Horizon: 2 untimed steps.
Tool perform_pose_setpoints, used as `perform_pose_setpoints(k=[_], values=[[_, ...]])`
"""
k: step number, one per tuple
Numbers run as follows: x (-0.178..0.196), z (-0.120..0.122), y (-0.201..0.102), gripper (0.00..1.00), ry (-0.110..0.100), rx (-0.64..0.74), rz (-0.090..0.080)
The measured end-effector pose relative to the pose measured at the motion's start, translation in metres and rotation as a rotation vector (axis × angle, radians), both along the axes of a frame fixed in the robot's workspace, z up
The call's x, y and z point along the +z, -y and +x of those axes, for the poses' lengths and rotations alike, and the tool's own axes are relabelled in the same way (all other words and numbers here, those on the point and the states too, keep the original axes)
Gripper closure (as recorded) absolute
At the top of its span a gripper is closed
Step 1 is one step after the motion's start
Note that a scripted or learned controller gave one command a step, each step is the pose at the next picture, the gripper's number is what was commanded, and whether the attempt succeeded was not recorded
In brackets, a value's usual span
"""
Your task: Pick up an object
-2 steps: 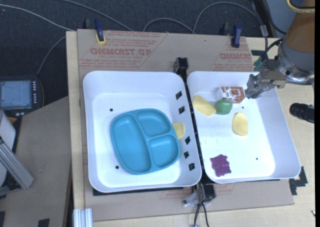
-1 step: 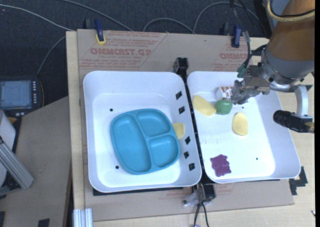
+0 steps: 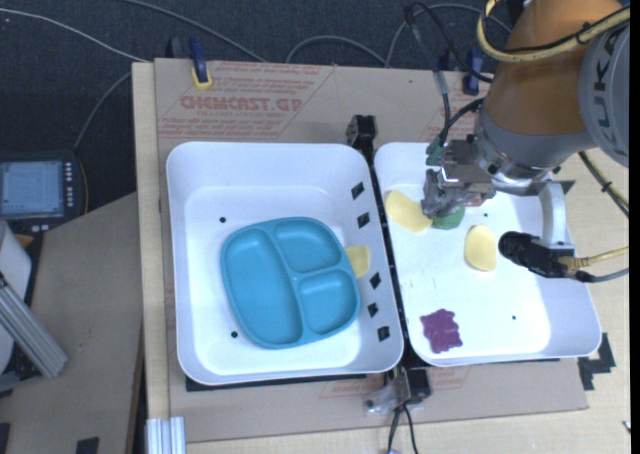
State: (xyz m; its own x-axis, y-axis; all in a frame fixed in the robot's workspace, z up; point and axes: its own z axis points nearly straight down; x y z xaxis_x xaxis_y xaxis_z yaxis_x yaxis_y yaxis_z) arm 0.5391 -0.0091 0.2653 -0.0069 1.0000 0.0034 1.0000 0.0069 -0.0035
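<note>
The right bin (image 3: 560,342) holds a pale yellow piece (image 3: 404,211) near its left wall, another yellow piece (image 3: 481,248) in the middle, a purple lump (image 3: 441,329) near the front, and a green object (image 3: 449,215) mostly hidden under the gripper. My gripper (image 3: 446,197) hangs low over the green object, right beside the left yellow piece. The arm's orange band (image 3: 545,52) looms above it.
The left bin (image 3: 200,182) holds a blue divided tray (image 3: 289,280) with a small yellow piece (image 3: 358,260) at its right edge. A black divider with clips (image 3: 378,242) runs between the bins. Cables and a black fitting (image 3: 535,254) trail at the right.
</note>
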Motion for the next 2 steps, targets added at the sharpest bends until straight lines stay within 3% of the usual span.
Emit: perform_pose_setpoints(k=[2], values=[[-0.032, -0.031, -0.100, 1.00, -0.002, -0.002, -0.001]])
